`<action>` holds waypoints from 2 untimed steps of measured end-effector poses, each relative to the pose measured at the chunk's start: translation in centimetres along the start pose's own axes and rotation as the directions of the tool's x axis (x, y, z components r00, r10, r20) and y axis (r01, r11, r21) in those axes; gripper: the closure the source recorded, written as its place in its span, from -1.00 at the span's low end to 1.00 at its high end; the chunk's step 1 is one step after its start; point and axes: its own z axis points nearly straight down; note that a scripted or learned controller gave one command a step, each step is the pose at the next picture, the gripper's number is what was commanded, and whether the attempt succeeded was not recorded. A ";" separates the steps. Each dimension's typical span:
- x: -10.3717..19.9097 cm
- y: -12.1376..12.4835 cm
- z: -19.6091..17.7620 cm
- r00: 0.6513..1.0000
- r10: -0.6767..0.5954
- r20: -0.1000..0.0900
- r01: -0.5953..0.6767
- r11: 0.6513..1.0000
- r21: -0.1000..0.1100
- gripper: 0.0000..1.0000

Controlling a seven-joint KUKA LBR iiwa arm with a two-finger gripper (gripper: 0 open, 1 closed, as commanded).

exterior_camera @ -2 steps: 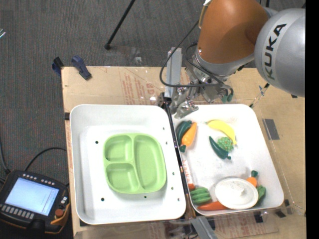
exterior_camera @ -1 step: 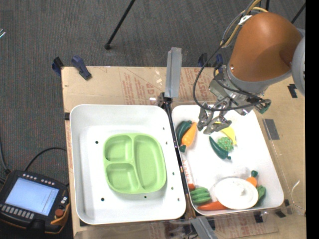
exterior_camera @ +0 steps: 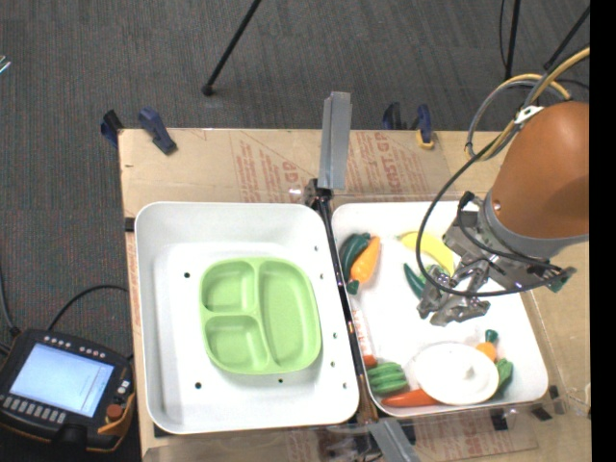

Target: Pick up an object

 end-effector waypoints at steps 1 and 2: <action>-0.3 0.0 -0.8 1.000 0.001 0.002 -0.001 1.000 -0.002 1.00; -7.6 -1.3 -1.2 0.998 0.058 0.001 -0.058 0.998 -0.002 1.00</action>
